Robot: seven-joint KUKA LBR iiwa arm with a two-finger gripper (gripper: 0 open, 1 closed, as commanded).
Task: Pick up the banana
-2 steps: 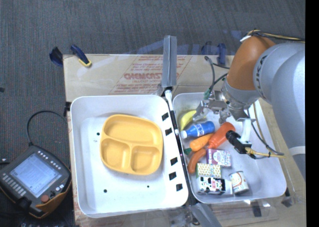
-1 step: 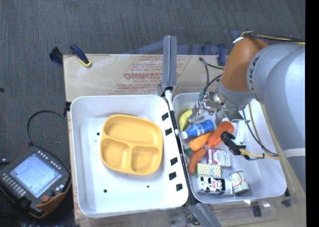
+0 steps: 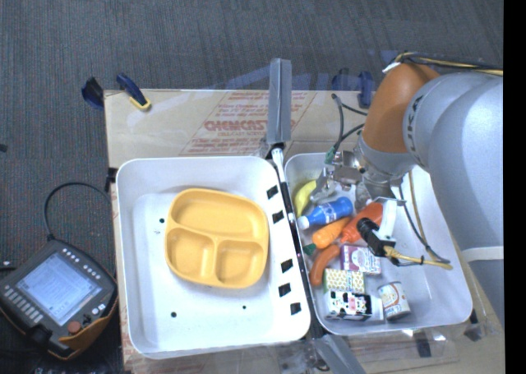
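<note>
The banana (image 3: 305,195) lies in the right bin (image 3: 444,298), close to the divider wall at about ten o'clock within that bin, its yellow curve partly hidden by the blue bottle (image 3: 327,215) lying just beside it. The gripper (image 3: 335,184) hangs low over that same corner, at roughly three o'clock from the banana and very near it. Whether the fingers are spread or pressed together cannot be told from this slanted view; nothing is seen between them.

Judged from how things lie, the approach is done but the grasp is not: the banana rests among the clutter, not lifted. Closing on it and raising it clear are left.

Below the bottle, toward six o'clock, sit an orange carrot (image 3: 335,232), small cartons (image 3: 359,259) and a can (image 3: 395,299), crowded together. The left bin (image 3: 148,315) carries a yellow divided tray (image 3: 217,237). A teach pendant (image 3: 56,294) rests on the floor at eight o'clock.
</note>
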